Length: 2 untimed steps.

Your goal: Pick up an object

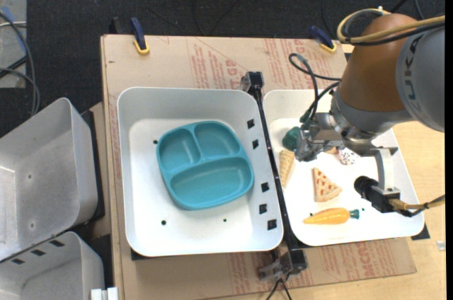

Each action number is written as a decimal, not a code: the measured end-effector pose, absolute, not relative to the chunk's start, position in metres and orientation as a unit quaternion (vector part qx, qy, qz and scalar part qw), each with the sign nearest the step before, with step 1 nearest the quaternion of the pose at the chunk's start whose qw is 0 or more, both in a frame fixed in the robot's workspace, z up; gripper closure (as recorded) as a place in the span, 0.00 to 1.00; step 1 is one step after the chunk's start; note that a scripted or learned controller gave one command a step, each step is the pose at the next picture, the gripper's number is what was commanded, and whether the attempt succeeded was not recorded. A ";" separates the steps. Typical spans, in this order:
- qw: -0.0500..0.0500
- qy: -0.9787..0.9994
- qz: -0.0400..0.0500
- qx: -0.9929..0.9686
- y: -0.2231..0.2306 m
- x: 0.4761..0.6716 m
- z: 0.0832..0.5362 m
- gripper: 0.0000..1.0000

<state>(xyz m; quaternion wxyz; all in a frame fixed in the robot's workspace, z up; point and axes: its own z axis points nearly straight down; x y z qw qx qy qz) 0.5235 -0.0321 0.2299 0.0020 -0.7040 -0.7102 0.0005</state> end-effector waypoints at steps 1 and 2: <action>0.001 -0.710 0.000 -0.704 0.018 0.521 0.238 1.00; 0.001 -0.711 0.000 -0.704 0.079 0.520 0.242 1.00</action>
